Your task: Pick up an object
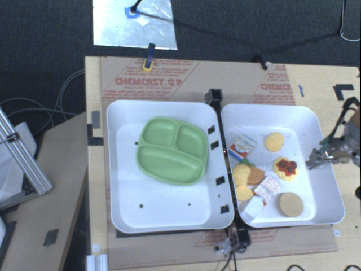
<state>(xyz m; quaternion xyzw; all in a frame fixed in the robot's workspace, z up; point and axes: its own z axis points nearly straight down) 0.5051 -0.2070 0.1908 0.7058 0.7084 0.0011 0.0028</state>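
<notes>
Cut off at the right edge of the frame: most of the arm (351, 130), blurred and only partly seen. Just left of it, the gripper (322, 156), a small grey-and-dark tangle over the right rim of the right bin (307, 117). Too smeared to tell whether the jaws stand apart or together; nothing seen clamped between them.

Lying loose in the right bin, in its lower middle of the frame's right half: a red-topped tart (286, 168) nearest the gripper yet apart from it, round, with no clear long axis. Above it a pale yellow cookie (274, 141), also round. Lower right, a tan disc (291, 204), flat. Left of these, a crowded cluster: a red-and-white packet (242, 145) with its long axis slanting from lower left to upper right, a yellow corn piece (241, 174) touching a brown waffle (256, 175), and a white wrapper (268, 186) slanting likewise. Hard to make out what the small pieces below the cluster are.

Bare white floor in the bin's upper part and along its right wall, beside the gripper. In the left bin (121, 168), a green divided plate (172, 150), with open floor all round it.
</notes>
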